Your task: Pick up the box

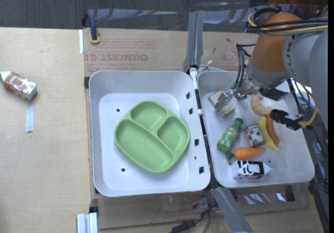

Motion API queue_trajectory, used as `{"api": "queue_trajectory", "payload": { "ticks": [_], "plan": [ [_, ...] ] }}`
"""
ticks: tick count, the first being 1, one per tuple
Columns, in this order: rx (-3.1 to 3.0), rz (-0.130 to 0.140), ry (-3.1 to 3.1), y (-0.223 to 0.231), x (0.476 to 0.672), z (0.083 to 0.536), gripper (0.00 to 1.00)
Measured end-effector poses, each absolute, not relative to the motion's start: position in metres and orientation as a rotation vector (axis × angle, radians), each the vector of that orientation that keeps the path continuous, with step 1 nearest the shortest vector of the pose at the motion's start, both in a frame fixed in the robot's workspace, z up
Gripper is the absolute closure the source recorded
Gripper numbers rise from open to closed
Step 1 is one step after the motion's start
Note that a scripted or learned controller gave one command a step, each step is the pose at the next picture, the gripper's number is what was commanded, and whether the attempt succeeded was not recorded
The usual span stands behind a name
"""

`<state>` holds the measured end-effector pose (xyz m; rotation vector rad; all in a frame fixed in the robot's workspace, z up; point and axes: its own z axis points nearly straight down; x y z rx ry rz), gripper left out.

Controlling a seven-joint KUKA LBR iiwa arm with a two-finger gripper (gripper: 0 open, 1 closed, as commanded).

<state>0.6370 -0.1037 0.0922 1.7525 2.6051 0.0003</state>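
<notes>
The approach seems under way: the pincer (pixel 241 92), grip state unreadable, hovers just right of the grey box (pixel 222 102), which lies above the green bottle (pixel 229 135), so next it must centre over the box and descend.

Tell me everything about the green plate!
The green plate is pale green, looks like smooth plastic, and has rounded corners. Raised ridges split it into three compartments: one long one and two smaller ones. Nothing lies in any of them. It rests flat, turned at a slant, in the middle of the left white bin, touching only the bin's floor. The food and toys sit in the other bin, apart from it.
</notes>
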Motion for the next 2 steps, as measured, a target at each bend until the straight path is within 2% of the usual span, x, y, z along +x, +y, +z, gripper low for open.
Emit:
{"api": "queue_trajectory", "payload": {
  "ticks": [1,2],
  "plan": [
    [1.756,0.001,2.601,-0.105,0.637,0.102,1.00],
    [1.785,-0.001,2.584,-0.042,0.632,0.192,1.00]
  ]
}}
